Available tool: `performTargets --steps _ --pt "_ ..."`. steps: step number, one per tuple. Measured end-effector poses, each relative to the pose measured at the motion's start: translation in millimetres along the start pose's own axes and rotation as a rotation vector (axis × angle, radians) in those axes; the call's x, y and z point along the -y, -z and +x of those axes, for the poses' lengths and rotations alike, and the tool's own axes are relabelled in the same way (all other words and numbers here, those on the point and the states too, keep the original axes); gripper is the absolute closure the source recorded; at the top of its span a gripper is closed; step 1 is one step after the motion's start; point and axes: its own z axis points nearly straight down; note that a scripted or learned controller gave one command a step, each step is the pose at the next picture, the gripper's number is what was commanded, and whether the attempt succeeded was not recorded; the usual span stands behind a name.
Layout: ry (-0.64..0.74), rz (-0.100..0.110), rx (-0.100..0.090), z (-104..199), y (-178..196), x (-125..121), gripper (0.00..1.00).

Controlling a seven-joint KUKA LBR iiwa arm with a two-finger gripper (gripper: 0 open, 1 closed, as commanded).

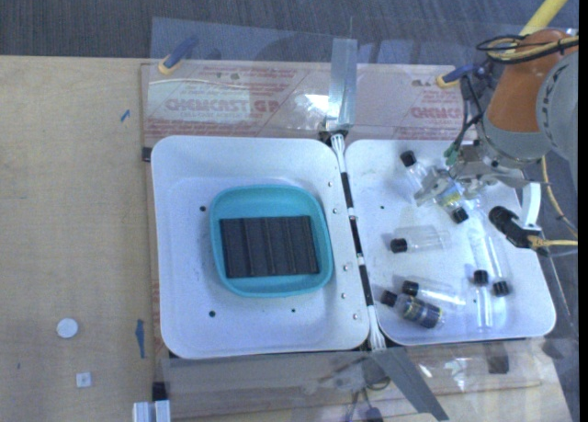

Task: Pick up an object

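The camera view looks down on two shallow white plastic bins side by side on a pale wooden bench (64,181). Behind the bins lies a clear plastic sheet (239,103) with red printed letters, too blurred to read. The left bin (175,227) holds a teal tray (269,239) with rounded corners, and inside it a dark ribbed insert (269,246). The right bin (377,172) holds several small clear vials with black caps, scattered apart: one (411,164) near the top, one (415,241) in the middle, one darker (421,313) at the lower edge, two long ones (481,282) at the right. The grey arm with its orange band (519,89) reaches over the upper right of this bin. The gripper (450,188) is low among the vials there; I cannot tell if it is open or closed, or if it holds something.
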Motion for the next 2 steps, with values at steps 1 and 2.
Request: performTargets --steps 1,2 --pt "0.008 -0.011 0.003 1.9 13.5 -3.5 1.0" --pt "0.068 -0.035 0.008 83.8 166.8 10.9 1.0"
